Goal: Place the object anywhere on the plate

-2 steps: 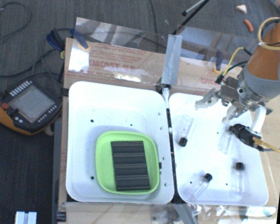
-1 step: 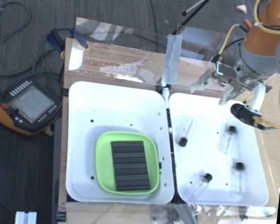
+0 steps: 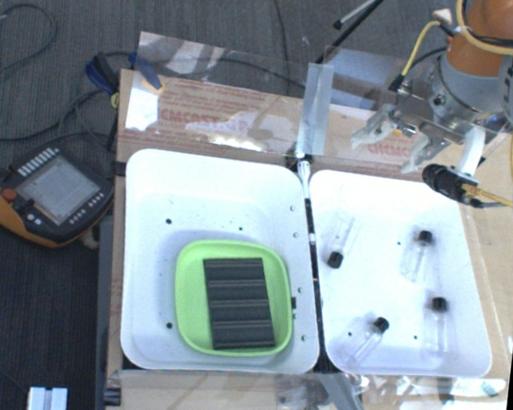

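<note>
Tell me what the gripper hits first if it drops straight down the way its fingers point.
Probably the far rim of the right bin: the gripper hangs above that edge, with its fingers pointing down. Depth is unclear.

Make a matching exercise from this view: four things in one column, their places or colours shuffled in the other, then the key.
Things:
1. plate
2. dark ridged block
3. vials
4. gripper

Places or colours:
A. scattered in the right bin
B. green, in the left bin
C. above the back edge of the right bin
D. lying on the plate

Pairs: 1-B, 2-D, 3-A, 4-C
</note>
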Tool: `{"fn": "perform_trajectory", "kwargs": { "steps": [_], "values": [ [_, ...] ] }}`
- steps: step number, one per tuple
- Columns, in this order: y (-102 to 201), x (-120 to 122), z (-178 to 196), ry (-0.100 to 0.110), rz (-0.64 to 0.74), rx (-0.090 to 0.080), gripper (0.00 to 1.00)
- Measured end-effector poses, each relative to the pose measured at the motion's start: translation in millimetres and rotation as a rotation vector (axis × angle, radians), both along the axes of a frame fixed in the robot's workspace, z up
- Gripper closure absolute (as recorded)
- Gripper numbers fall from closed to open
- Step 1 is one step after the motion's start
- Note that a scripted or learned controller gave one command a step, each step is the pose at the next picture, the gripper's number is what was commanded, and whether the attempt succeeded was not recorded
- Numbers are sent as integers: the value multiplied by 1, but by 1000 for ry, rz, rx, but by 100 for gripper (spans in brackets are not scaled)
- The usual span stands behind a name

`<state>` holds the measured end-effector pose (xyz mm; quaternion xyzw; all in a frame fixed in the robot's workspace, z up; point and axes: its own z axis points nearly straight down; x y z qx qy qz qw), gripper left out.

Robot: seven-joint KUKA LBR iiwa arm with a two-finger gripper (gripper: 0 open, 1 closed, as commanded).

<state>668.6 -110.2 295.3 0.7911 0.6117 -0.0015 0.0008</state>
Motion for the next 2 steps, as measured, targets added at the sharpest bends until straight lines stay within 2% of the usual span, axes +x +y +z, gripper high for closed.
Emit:
{"fn": "perform_trajectory", "kwargs": {
  "steps": [2],
  "values": [
    [50, -7, 139, -1, -26, 1, 0]
  ]
}}
